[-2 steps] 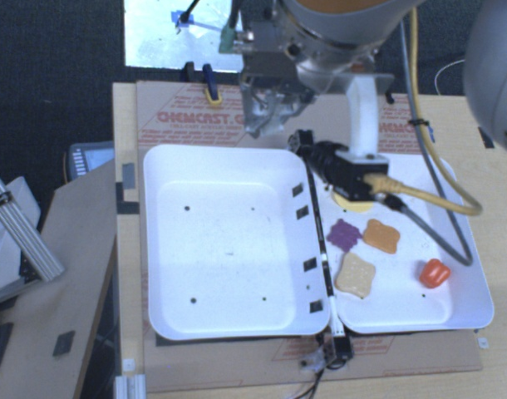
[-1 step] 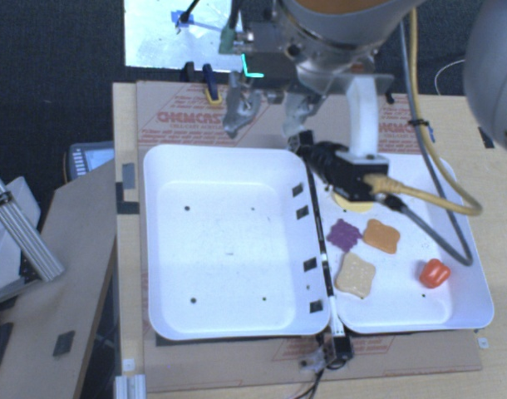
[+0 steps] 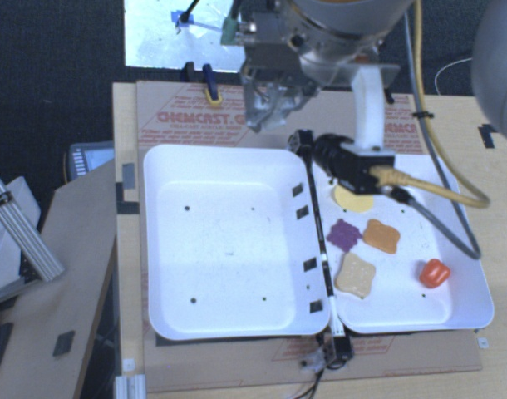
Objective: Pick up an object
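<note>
The pincer (image 3: 270, 110) hangs above the back rim of the left bin (image 3: 166, 223); whether it is open, I cannot tell. In the right bin (image 3: 465, 302) lie a yellow disc (image 3: 351, 199), purple piece (image 3: 344, 234), orange piece (image 3: 381, 236), tan slice (image 3: 356, 274) and red pepper (image 3: 434, 273).

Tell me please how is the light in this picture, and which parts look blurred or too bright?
In the camera view, the light is even and soft; the right bin keeps its white without glare. The shiny panel at top left is washed out. The arm's hand looks blurred, while the toy foods, such as the red pepper, stay fairly sharp.
</note>
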`<state>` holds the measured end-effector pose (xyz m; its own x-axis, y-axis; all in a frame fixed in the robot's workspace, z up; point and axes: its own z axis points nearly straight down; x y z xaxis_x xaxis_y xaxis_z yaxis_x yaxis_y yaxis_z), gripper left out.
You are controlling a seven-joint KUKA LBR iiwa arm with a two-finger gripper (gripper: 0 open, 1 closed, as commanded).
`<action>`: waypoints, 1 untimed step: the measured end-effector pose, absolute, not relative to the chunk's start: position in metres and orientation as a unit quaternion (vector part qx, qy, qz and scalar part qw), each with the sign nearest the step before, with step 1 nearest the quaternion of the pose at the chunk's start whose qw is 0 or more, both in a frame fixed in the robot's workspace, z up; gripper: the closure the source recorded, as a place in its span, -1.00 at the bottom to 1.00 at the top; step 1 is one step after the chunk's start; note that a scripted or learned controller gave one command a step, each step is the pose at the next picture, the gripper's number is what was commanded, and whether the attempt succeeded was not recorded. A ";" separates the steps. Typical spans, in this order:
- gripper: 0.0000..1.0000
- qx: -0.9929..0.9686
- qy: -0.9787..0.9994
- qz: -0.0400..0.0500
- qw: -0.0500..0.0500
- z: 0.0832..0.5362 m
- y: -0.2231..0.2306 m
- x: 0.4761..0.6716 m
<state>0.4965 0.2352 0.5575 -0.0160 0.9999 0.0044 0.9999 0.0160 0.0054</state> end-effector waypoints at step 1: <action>-1.00 0.701 0.713 0.003 0.000 0.557 0.235 0.497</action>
<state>0.4965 0.2351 0.5572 -0.0181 0.9998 0.0041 0.9998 0.0180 0.0049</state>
